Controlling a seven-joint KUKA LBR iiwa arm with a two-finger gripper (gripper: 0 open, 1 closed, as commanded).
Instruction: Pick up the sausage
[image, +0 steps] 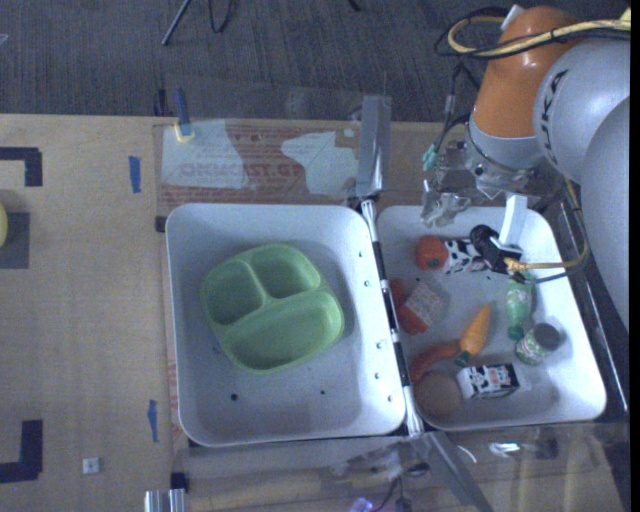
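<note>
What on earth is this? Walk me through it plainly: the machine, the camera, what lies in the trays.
One fixed camera looks down on a bench at a slant. The grey and orange thing is a robot arm reaching in from the right; its gripper hangs over the far edge of the right bin. That bin holds toy food: a tomato, a carrot, a reddish sausage, two small milk cartons and bottles. The left bin holds a green divided plate. I see nothing between the fingers.

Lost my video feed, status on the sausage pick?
Gripper above right bin's back edge, nothing visibly held. Sausage lying near front, untouched. Carrot and milk carton crowd it.
</note>
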